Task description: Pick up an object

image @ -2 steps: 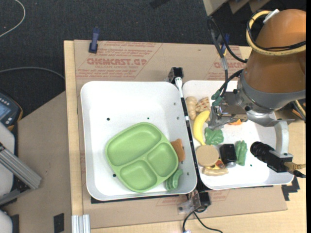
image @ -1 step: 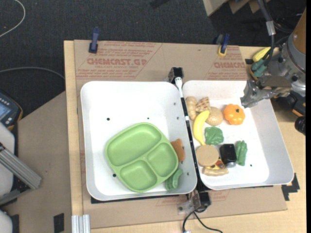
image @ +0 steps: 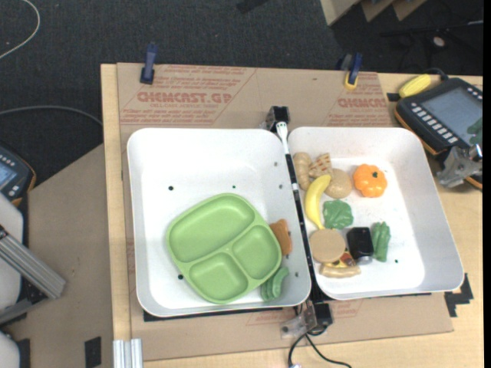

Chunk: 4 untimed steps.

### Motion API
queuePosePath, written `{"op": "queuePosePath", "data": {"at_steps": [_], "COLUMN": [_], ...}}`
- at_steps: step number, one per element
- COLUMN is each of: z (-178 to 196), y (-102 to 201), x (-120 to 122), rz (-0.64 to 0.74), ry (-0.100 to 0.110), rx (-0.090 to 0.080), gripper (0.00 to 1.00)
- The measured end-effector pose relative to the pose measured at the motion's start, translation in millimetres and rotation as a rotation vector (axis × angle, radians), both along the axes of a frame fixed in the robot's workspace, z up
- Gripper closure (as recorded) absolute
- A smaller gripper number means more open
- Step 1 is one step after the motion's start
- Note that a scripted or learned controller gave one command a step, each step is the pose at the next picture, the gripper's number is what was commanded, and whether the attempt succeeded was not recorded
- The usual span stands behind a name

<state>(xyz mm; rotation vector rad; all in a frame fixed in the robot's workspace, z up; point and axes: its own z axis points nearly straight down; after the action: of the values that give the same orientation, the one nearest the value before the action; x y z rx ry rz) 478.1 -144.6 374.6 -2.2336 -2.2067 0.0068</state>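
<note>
Below me the table (image: 115,205) carries two shallow white bins side by side, and I cannot tell how my hand stands, open or closed, or whether it has anything in it. The left bin (image: 192,156) holds a green divided plate (image: 223,247) lying flat toward its near right corner, with a small brown piece (image: 282,237) touching the plate's right rim and a green leafy piece (image: 274,284) tucked against its lower right edge. The right bin (image: 399,159) holds the cluster of toy foods I could pick from: a yellow banana (image: 316,200) lying along the left wall, a tan knobbly piece (image: 304,167) above it, an orange pumpkin (image: 370,181) a little to the right, a green broccoli-like piece (image: 337,214) just beside the banana, a round brown burger (image: 327,246) below that, a black block (image: 360,243) touching the burger's right side, and a green pepper (image: 380,238) just beside the block.
</note>
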Motion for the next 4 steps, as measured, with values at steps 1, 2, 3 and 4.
{"op": "queuePosePath", "data": {"at_steps": [1, 2, 3, 4], "z": [-100.6, -175.8, -160.4, -150.4], "y": [-84.3, 8.9, 2.7, 2.7], "x": [18.4, -0.4, 1.8, 2.5], "rz": [0.004, 0.019, 0.013, 0.013], "ry": [0.004, 0.006, -0.007, -0.010], "rx": [0.002, 0.009, 0.000, -0.001], "gripper": [1.00, 1.00, 1.00, 1.00]}}
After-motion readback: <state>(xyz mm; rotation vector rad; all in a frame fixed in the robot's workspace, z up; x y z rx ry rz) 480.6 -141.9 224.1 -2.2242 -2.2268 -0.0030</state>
